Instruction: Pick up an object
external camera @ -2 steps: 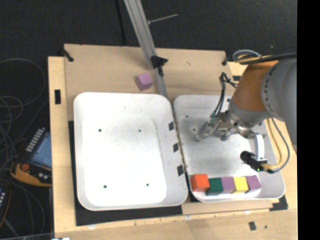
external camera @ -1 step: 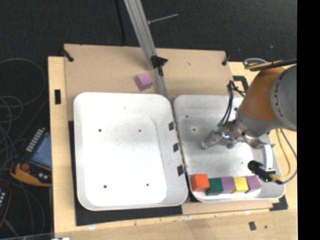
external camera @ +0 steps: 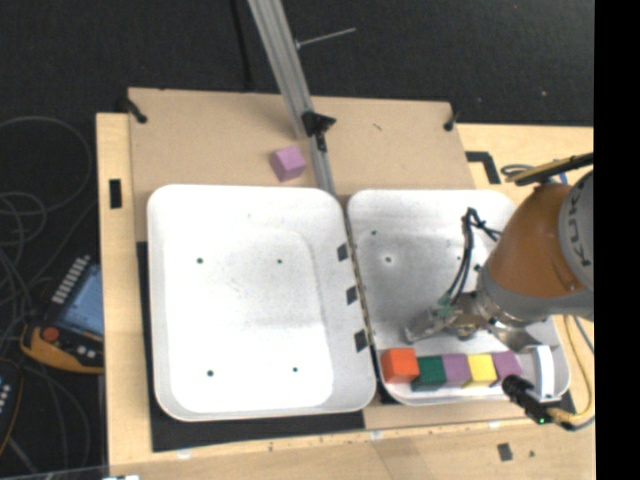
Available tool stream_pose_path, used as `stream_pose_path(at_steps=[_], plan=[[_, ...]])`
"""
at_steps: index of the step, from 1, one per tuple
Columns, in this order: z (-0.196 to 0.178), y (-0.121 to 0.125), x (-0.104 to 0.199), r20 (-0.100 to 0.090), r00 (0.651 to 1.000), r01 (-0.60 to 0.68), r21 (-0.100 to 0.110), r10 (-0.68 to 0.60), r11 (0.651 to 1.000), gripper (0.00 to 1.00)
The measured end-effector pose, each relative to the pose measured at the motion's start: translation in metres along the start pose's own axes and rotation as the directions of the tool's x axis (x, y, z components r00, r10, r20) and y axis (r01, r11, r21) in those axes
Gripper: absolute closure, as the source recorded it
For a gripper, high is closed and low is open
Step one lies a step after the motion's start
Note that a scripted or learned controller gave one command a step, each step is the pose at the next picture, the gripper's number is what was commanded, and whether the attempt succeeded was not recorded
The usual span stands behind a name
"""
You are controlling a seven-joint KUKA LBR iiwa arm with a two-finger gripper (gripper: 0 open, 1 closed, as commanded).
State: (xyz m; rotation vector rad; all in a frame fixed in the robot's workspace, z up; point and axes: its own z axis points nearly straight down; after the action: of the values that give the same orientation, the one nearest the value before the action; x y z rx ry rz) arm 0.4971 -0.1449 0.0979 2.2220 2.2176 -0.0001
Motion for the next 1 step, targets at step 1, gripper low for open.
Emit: stream_pose_path(at_steps=[1], plan=[[-0.0002,0.0376,-0.0635,0.004,1.000,0.000,-0.005,0.000,1.000,0.00]])
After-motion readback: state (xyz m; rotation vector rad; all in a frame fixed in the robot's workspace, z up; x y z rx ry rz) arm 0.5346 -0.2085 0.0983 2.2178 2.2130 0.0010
